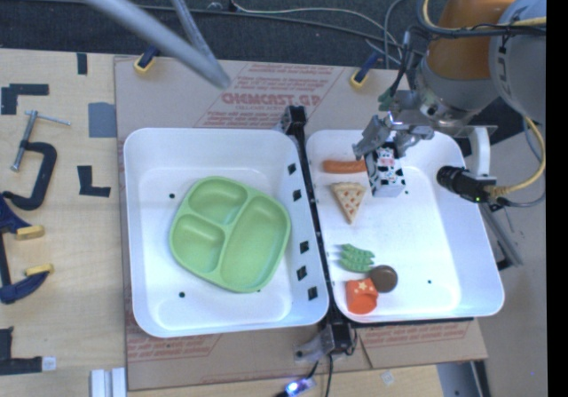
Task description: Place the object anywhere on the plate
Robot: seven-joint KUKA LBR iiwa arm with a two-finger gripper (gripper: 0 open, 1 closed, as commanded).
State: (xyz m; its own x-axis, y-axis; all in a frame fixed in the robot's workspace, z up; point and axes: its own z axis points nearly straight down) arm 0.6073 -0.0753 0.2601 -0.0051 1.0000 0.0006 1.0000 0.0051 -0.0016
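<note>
Reaching in over the right bin (461, 235), the grey arm (497, 22) with its orange band is seen above the bin's far side, and the gripper (387, 164) is lowered toward the bin's floor. Whether anything is grasped cannot be told, since the gripper's tip is blurred against a small black-and-white object (388, 175) lying directly beneath it.

An orange hot dog (343, 167) is seen just beside the gripper, toward the divider between the bins. A pizza-slice toy (349, 202) lies just in front of the hot dog, its point turned toward the near edge of the bin. Further toward the near edge of the right bin, a green leafy toy (356, 256), a brown round piece (383, 278) and a red piece (361, 296) are clustered close together, the brown and red ones touching.

The green sectioned plate (231, 233) is set in the middle of the left bin (146, 200), well apart from the gripper, and nothing is seen resting on it
</note>
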